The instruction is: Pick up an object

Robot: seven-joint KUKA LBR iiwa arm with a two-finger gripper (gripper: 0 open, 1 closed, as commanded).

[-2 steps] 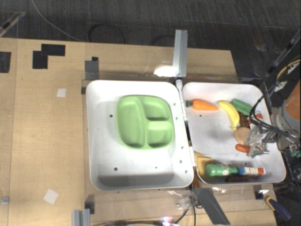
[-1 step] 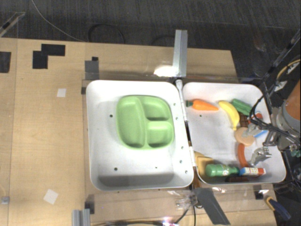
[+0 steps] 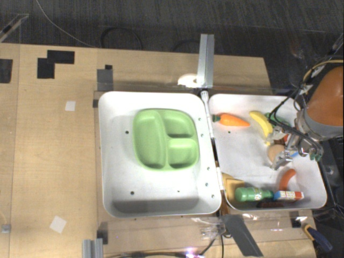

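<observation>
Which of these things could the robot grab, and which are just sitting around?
Things for picking up, all in the right white bin:
orange toy carrot
yellow toy banana
round tan egg-like ball
red toy sausage
green bottle lying on its side
the robot's gripper hangs by the ball

Just lying about:
green divided plate in the left white bin

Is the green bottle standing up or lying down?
Lying down. The bottle lies on its side along the near wall of the right bin, green body to the left, its length running across the picture.
</observation>
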